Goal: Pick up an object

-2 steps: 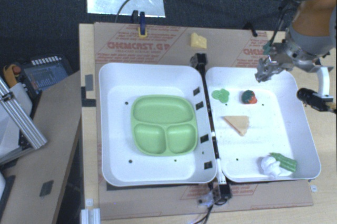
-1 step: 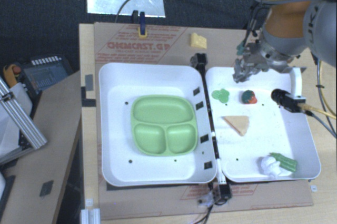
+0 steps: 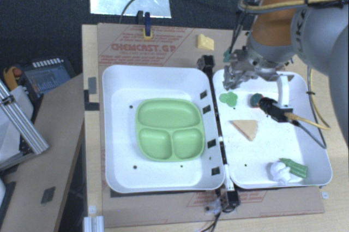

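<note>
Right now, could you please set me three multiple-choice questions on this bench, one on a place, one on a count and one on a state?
1. Where does the green divided plate lie?
A. In the left bin
B. In the right bin
C. On the bench outside the bins

2. How many compartments does that plate have?
A. Two
B. Three
C. Five

3. How does the gripper stand to the small green piece?
A. It has the piece lifted clear of the bin
B. It presses the piece onto the plate
C. It is just above the piece, which lies on the bin floor

Answers:
1 A: the plate rests on the floor of the left bin.
2 B: one wide compartment on top and two smaller ones below.
3 C: the piece lies flat in the right bin, below the fingertips, near the tan wedge.
</note>
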Controlling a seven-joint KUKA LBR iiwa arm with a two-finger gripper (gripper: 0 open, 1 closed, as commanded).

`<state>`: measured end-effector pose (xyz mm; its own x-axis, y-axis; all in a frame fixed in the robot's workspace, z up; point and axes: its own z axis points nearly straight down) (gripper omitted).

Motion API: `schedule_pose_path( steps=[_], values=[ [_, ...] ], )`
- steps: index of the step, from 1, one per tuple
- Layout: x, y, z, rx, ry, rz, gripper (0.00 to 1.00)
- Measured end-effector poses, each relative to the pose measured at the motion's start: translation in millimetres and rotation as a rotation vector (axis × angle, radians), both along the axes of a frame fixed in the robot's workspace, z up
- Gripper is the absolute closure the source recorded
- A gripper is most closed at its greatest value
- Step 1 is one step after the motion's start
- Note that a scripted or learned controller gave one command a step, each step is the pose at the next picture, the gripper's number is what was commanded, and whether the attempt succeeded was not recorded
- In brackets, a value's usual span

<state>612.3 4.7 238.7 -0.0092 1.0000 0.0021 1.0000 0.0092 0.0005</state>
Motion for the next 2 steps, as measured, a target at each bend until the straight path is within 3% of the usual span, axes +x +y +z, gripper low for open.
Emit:
schedule_pose_path(
  steps=[2],
  values=[
    [-6, 102, -20, 0.0, 0.0, 0.001, 1.0]
  ],
)
